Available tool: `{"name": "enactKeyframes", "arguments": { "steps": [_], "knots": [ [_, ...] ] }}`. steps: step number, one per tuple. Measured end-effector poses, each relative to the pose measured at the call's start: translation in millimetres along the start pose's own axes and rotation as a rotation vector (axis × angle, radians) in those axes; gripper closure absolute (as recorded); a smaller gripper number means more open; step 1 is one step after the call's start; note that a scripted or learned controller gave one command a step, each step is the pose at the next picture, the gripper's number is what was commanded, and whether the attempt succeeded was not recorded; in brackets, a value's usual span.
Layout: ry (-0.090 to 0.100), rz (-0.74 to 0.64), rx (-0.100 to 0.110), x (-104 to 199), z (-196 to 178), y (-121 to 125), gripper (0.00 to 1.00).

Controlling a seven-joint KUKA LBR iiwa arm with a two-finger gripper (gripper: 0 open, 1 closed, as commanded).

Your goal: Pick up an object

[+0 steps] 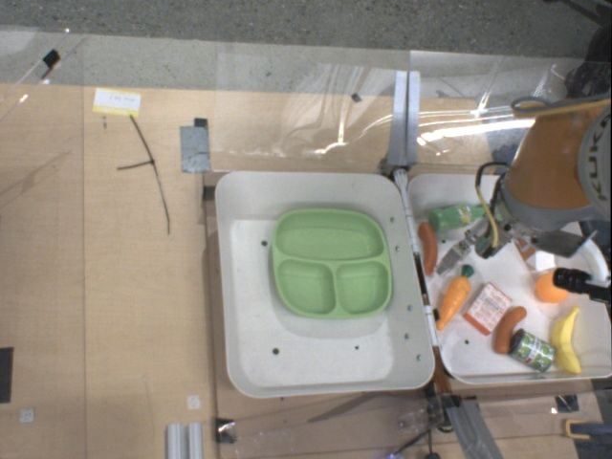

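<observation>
Green can [532,350] by banana [568,340], arm hides right bin [457,361], fingers' [475,246] state unclear.

One fixed camera hangs above the counter [96,285], looking down at a slant from some way off. It takes in both white bins, the left bin [239,352] whole, the right bin [478,361] cut by the frame's edge.

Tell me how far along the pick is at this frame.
Nothing looks picked yet. The gripper is low in the right bin, near the green item and just above the carrot; no object shows between its fingers. The sausage, box, can, banana and orange lie loose. The grasp and lift remain.
</observation>
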State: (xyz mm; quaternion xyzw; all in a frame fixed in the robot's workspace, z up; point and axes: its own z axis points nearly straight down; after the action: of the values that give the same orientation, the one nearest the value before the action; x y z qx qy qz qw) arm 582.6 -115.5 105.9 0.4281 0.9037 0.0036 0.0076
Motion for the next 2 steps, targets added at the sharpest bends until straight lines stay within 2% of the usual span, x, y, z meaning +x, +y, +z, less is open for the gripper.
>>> {"name": "enactKeyframes", "arguments": {
  "steps": [1,2],
  "knots": [
    [0.008,0.004,0.010,28.0,14.0,-49.4,0.00],
    [0.002,0.006,0.003,26.0,1.6,-47.1,1.00]
  ]
}}
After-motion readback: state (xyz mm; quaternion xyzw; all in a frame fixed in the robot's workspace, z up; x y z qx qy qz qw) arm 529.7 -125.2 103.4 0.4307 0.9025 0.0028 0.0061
